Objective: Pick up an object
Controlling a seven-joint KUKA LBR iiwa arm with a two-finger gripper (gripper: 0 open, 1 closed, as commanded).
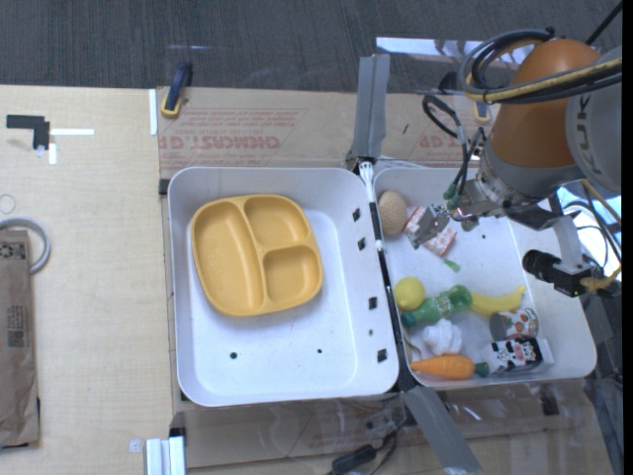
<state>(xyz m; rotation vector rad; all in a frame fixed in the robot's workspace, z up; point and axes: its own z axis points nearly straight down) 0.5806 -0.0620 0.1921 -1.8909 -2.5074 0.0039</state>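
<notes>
My gripper hangs low over the back left part of the right bin, under the arm's orange band. It is right over a small red and white packet, just right of a tan egg-shaped object. I cannot see anything held in it. Nearer the front lie a yellow lemon, a green toy vegetable, a banana, a white crumpled item, an orange carrot and a black and white carton.
The left bin holds a yellow divided plate. A divider with black clips separates the two bins. A black fitting on the arm hangs over the right bin's right side. A brown paper bag lies far left on the bench.
</notes>
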